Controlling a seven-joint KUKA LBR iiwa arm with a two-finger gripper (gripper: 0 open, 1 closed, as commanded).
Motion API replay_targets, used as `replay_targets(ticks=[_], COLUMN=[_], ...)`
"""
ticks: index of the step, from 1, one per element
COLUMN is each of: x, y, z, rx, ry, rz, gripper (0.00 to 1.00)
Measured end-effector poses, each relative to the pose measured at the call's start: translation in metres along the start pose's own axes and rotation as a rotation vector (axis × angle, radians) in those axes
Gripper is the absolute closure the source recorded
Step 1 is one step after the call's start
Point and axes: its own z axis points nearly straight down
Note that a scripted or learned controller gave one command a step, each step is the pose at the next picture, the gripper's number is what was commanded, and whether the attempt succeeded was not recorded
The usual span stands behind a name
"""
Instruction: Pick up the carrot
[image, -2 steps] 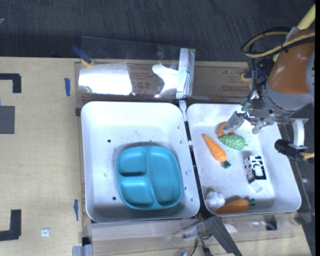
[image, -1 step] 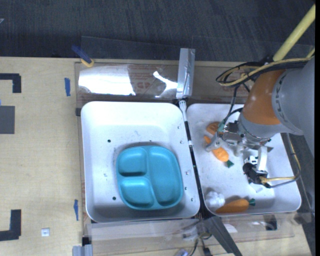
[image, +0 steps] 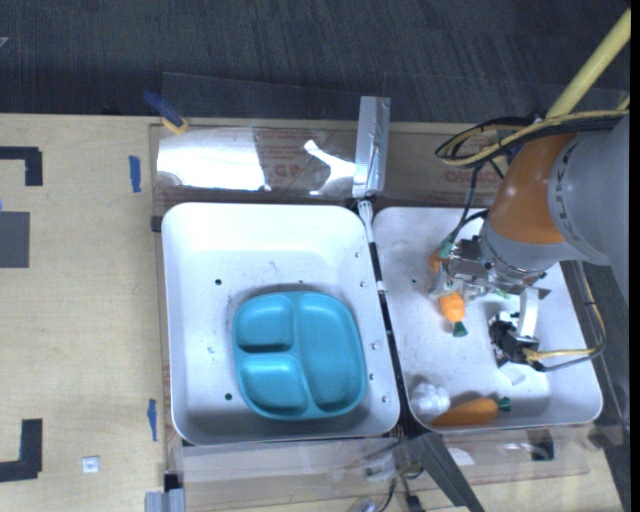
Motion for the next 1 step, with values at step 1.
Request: replay_targets(ticks=[1], x=[0.0673], y=[0.0724], z=[-0.0867], rx=[0.007], ry=[-0.002], rz=[0.23], gripper=[1.0])
